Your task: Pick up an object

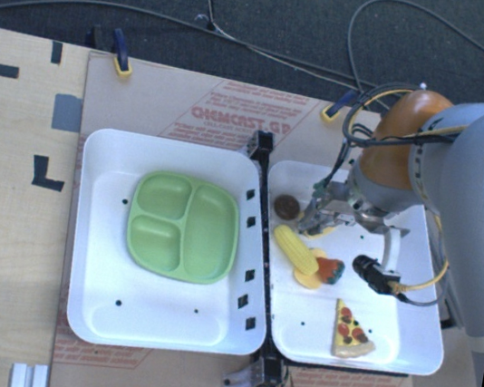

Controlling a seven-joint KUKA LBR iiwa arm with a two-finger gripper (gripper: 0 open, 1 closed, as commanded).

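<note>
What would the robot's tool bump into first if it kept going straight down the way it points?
Probably the white floor of the right bin, close beside the brown round piece. The tool hangs between that piece and the yellow corn. From this slanted view depth is hard to judge, so it might clip the corn instead.

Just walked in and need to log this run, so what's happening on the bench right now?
A grey robot arm with an orange band reaches from the right into the right-hand white bin, its gripper low near the bin's back left part. Nothing is visibly held. Just beside the gripper lie a small brown round piece and a yellow toy corn cob with a red and green toy piece touching it. A toy pizza slice sits nearer the front. The left-hand white bin holds a green divided plate.
</note>
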